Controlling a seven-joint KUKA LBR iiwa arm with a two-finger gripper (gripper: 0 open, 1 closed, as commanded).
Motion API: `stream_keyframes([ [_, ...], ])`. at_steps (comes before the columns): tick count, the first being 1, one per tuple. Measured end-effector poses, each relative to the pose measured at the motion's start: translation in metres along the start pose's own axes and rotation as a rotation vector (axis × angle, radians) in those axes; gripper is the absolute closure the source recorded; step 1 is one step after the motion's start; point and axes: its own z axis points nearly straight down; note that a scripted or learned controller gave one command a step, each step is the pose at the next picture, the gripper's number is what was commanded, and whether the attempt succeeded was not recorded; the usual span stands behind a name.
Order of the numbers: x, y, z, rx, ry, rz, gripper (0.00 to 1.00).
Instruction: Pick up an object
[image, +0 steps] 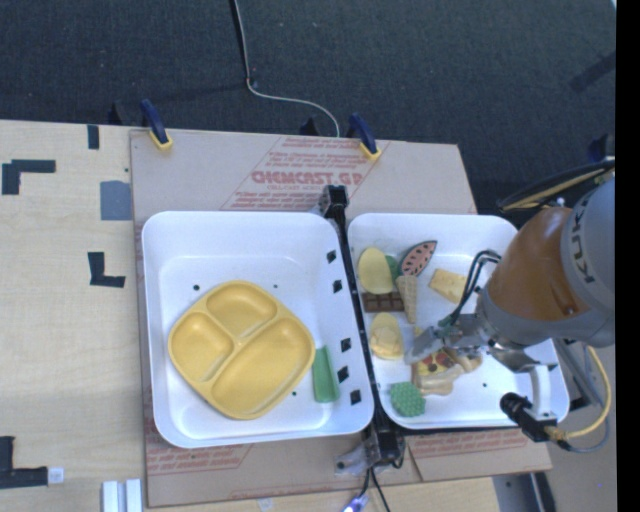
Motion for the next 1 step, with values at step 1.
stream_keyframes([
  [1, -0.0235, 0.0661, 0.0022, 0.008, 0.003, -0.002, 0.00],
])
